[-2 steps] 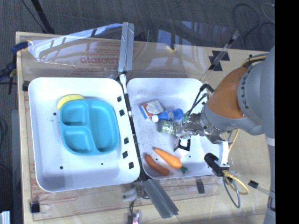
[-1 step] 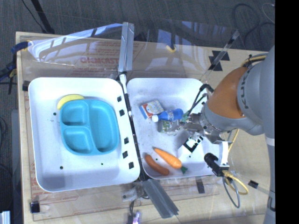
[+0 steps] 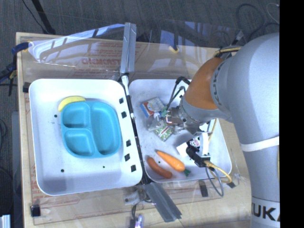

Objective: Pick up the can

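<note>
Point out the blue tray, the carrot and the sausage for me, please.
Blue tray (image 3: 90, 128): camera view, on the divider between its compartments.
Carrot (image 3: 171, 160): camera view, middle of its orange body.
Sausage (image 3: 158, 168): camera view, middle of its length.

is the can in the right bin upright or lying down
Lying down: the can rests on its side on the right bin floor, beside the gripper.

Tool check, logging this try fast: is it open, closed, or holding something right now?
Tool: cannot be told; it sits low in the right bin over the can, its tips hidden.
</note>
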